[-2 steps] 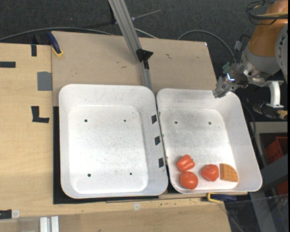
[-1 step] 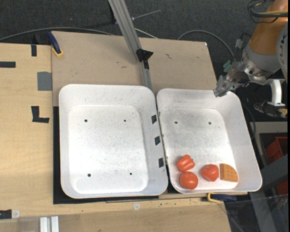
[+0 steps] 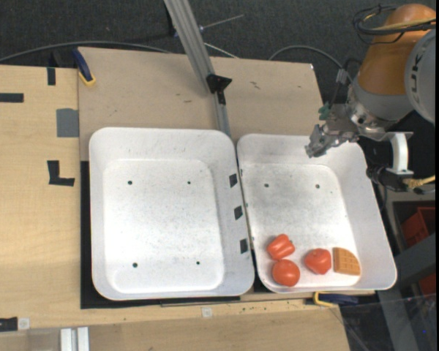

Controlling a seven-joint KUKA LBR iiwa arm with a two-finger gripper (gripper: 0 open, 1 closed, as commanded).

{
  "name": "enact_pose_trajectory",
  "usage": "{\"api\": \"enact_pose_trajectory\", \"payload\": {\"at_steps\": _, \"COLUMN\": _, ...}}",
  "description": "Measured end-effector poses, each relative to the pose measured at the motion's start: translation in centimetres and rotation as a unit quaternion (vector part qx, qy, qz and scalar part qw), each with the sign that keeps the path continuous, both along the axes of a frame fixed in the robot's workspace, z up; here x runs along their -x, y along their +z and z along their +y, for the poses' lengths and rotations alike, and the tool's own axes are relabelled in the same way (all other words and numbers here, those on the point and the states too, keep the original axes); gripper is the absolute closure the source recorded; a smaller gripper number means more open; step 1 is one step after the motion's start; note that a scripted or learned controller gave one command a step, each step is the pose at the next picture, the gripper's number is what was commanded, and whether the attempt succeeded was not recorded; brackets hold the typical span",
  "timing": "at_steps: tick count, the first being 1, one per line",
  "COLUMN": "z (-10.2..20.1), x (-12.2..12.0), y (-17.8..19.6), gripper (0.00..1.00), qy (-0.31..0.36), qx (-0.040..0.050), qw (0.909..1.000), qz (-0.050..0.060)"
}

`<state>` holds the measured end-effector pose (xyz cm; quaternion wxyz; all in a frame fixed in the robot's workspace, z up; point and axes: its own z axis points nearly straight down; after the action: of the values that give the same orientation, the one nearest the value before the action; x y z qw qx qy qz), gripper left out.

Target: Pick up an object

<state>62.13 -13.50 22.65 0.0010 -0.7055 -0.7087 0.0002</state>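
Tool [image 3: 316, 146] above the far right corner of the right bin [image 3: 366, 189]; nothing seen in its grasp. Well apart, at that bin's near edge: red pepper [image 3: 280, 246], red tomato [image 3: 285, 273], red fruit [image 3: 317, 261], tan waffle [image 3: 345, 261]. Left bin [image 3: 102, 196] alongside on the tabletop [image 3: 29, 196].

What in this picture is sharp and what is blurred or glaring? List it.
Camera view: light is even and soft, the white bins bright but not blown out; the three red items and waffle are fairly sharp with faint shadows; the gripper is small and slightly blurred, its detail hard to read.
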Motion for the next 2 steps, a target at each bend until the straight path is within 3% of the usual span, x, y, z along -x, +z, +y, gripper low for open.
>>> {"api": "enact_pose_trajectory", "payload": {"at_steps": 2, "z": 8.4, "x": 3.9, "y": -1.4, "gripper": 1.0, "qy": 0.0, "qx": 0.0001, "qw": 1.0, "qz": 0.001}}
